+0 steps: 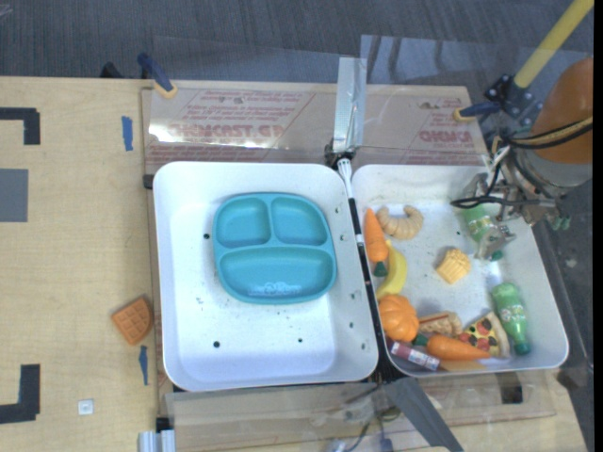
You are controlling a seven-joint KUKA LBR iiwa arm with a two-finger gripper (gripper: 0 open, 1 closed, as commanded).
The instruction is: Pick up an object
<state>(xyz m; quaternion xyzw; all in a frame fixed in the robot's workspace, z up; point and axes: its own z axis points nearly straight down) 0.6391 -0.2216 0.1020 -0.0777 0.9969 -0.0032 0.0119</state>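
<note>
Green blur is hiding under the gripper (492,226) at the right bin's (551,290) two o'clock corner; you cannot tell its grip. Corn cob (453,266) is sitting clear, mid-bin.

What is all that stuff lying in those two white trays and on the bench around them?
divided plate: 1, teal, left bin
carrot: 1, orange, right bin, left edge
croissant: 1, tan, beside carrot
banana: 1, yellow, below carrot
corn piece: 1, yellow, bin middle
pumpkin: 1, orange, lower left
pizza slice: 1, lower middle
bottle: 1, green, lower right
waffle: 1, brown, on bench, left
gripper: 1, over right bin's top
</note>
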